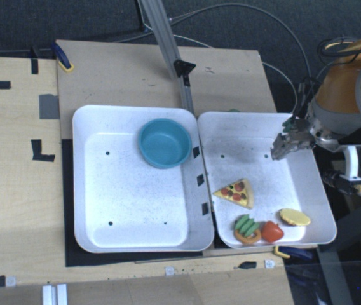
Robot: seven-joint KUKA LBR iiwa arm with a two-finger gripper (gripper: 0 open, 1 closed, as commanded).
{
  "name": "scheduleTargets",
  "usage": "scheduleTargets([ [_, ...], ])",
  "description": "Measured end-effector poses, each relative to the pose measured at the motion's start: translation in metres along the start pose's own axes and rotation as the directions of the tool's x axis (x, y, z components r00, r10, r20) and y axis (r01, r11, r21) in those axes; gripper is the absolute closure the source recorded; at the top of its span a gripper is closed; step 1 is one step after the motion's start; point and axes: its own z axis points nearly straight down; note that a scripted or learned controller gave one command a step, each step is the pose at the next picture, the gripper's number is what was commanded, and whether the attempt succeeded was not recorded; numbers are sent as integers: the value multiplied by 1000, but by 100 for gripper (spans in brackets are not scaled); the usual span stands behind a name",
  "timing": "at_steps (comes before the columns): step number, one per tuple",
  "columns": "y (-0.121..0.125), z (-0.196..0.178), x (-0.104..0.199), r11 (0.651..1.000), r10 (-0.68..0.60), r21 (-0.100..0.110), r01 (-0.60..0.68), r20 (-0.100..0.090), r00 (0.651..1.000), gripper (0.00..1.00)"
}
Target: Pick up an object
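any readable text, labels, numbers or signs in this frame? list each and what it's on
None readable. The blue bowl, pizza slice toy, left bin and right bin carry no lettering. Black tape pieces on the bench are plain marks, not characters.

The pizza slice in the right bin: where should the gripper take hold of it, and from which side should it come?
Come straight down from above on the pizza slice. It lies flat on the floor of the right bin, apart from the other toys, so probably close across its two straight edges near the wider crust end. The gripper is above the bin's far right part.
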Motion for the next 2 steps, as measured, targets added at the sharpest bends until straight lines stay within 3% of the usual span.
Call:
scheduleTargets([
  [2,3,-73,1,1000,1,2,-1,0,1000,100],
])
